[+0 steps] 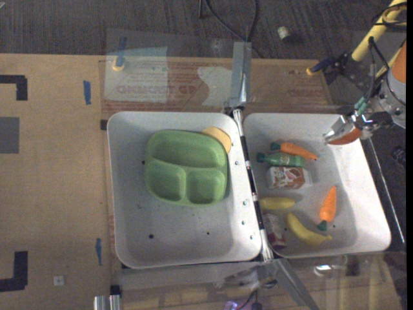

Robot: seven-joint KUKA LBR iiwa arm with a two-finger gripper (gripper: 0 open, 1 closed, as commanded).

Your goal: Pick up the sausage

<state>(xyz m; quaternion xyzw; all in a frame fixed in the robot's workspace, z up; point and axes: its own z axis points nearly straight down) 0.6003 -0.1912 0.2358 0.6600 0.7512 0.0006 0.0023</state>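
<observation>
You'll find the tool (342,134) over the far right corner of the right shallow white bin (377,202). It is clamped on the short orange-red sausage (349,137), well apart from the orange carrot (299,150) and the yellow banana (307,230) lying in that bin.

No legible text on anything.
</observation>
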